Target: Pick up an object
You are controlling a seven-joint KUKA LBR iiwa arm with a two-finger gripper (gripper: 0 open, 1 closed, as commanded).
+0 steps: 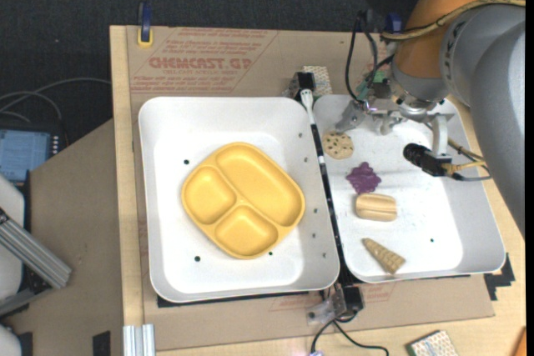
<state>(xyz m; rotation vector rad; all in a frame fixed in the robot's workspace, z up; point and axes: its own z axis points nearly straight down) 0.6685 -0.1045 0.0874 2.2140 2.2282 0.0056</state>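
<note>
The grey arm with its orange band (438, 17) reaches in over the right white bin's (467, 238) far edge; the two-finger gripper (392, 117) hangs there, whether spread or closed I cannot tell; nearby lie a round brown cookie (338, 146), purple crinkled piece (364, 177), tan bread roll (375, 208).

Bright even overhead light, soft shadows, slightly grainy.

A yellow divided plate (242, 198) lies in the left bin (158, 179), while the right bin (467, 238) holds a cookie (338, 146), purple piece (363, 177), tan block (375, 207) and cone (383, 255).
</note>
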